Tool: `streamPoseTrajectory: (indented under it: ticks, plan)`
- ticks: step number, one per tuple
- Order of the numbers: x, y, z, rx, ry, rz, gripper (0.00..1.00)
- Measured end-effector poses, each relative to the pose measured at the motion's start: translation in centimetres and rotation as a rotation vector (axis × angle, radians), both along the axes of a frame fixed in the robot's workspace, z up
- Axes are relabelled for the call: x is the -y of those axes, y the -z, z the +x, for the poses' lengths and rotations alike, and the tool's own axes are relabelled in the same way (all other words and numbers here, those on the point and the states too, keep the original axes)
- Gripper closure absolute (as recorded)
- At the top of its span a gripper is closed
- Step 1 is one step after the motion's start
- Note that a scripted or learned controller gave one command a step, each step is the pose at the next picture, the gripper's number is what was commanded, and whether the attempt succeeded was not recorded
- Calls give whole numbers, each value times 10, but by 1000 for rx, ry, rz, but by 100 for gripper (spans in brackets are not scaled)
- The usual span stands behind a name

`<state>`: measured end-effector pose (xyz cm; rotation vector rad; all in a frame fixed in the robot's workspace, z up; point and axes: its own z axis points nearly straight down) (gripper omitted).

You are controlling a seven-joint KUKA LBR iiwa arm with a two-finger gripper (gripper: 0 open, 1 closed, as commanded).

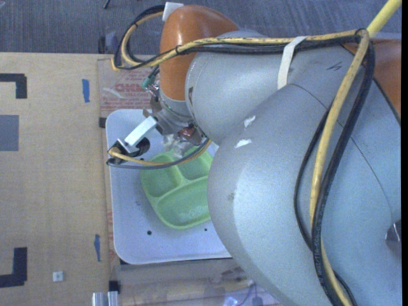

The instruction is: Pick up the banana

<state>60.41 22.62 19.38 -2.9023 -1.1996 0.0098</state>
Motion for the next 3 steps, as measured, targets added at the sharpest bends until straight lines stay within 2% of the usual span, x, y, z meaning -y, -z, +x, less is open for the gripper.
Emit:
streamPoseTrajectory:
  ticks: [1,2,3]
  plan:
    - [4,-126,-32,5,75,1,100]
    - [0,-29,-62,1,70,0,100]
    - [2,0,-32,5,166,1,100]
